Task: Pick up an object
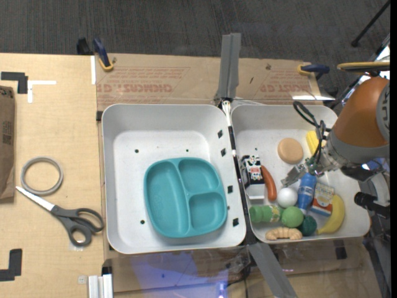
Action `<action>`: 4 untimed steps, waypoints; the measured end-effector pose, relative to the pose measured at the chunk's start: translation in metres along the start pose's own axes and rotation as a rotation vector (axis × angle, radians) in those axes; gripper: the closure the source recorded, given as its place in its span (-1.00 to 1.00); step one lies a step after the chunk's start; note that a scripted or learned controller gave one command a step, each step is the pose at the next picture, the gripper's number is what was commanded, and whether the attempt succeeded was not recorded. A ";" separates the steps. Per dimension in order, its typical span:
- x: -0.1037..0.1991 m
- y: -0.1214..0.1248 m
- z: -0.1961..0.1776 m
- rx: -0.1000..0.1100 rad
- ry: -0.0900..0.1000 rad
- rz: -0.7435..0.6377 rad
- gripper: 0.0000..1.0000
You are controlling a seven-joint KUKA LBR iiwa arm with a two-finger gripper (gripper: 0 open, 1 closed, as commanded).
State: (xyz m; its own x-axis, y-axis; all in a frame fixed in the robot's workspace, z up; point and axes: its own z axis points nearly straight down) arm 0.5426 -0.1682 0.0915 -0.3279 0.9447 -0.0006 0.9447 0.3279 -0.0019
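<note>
Hovering low over the right bin [273,118], our gripper [302,171] sits among the crowded toys, and we cannot tell from this slanted view whether it is parted or closed, nor whether anything is caught in it. Directly below it stands a blue bottle [306,191], which we judge the likeliest thing to pick: it looks like stiff, light plastic, smooth and rather slippery, so we would take it across its narrow body near the middle, squarely, so it does not squirt out sideways. Just down and to the left of the gripper lies a white ball [286,197], round and apt to roll away. Further left of it is a red sausage-shaped toy [270,182], and just above the gripper a tan round piece [289,149] beside a yellow block [312,144]. Lower down, well below the gripper, we see a green ball [292,216], a banana [335,214] to the right and a croissant [283,233] near the bin's front wall. Everything lies close together, several items touching, so neighbours may be nudged.

Our arm [366,120] reaches in from the right, its orange band above the wrist, the wrist bent downward toward the bin's centre. Far to the gripper's left, the other bin [124,123] holds a teal divided tray [185,197].
</note>
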 end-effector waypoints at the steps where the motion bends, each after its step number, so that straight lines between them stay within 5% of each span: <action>1: -0.001 0.001 -0.010 -0.002 -0.001 0.000 1.00; 2: 0.058 -0.049 -0.028 0.001 0.003 0.272 1.00; 3: 0.058 -0.049 -0.028 0.000 0.002 0.273 -1.00; 4: 0.052 0.027 0.000 0.001 0.000 0.392 -1.00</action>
State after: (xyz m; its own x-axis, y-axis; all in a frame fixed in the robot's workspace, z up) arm 0.5512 -0.1107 0.0911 0.0579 0.9983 -0.0014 0.9983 -0.0579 -0.0020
